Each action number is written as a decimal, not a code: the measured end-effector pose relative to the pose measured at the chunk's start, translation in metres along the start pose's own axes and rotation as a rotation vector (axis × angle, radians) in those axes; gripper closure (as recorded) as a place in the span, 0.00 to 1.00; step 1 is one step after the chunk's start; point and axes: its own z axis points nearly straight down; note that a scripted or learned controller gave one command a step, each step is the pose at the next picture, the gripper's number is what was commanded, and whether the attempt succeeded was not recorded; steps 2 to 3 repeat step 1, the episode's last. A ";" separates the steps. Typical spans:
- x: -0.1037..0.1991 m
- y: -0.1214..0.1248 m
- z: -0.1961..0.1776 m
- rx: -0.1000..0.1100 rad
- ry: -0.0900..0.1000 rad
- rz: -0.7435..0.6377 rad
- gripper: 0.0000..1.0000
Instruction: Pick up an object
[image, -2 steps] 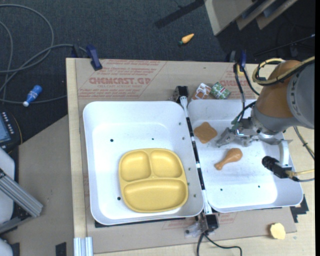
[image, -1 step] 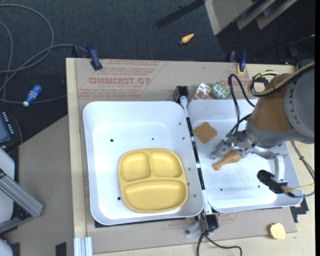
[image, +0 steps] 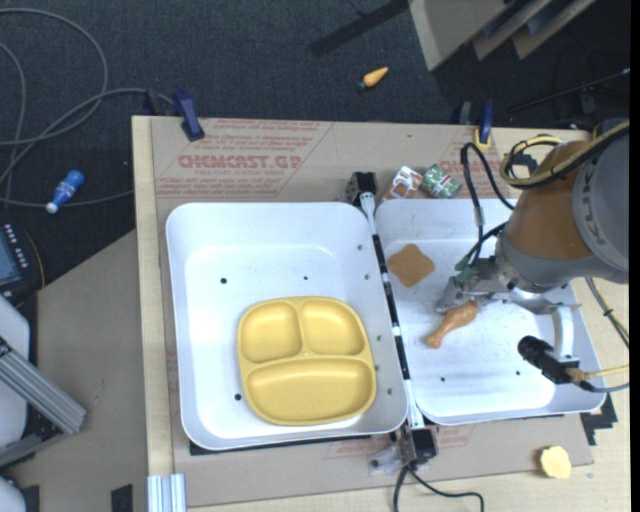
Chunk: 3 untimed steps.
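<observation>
At right of frame, the gripper (image: 466, 291) hovers by the drumstick (image: 452, 324); its grip can't be told. Next: close and lift.

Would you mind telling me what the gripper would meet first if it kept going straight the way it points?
Probably the chicken drumstick, lying just beneath the gripper in the right bin; depth is uncertain.

The arm (image: 570, 215) (grey, orange-banded) hides the right bin's (image: 480, 385) far corner.
</observation>
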 end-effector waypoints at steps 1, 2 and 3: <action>0.080 0.015 -0.096 -0.011 0.002 -0.011 1.00; 0.080 0.015 -0.096 -0.011 0.002 -0.011 1.00; 0.080 0.015 -0.096 -0.011 0.002 -0.011 1.00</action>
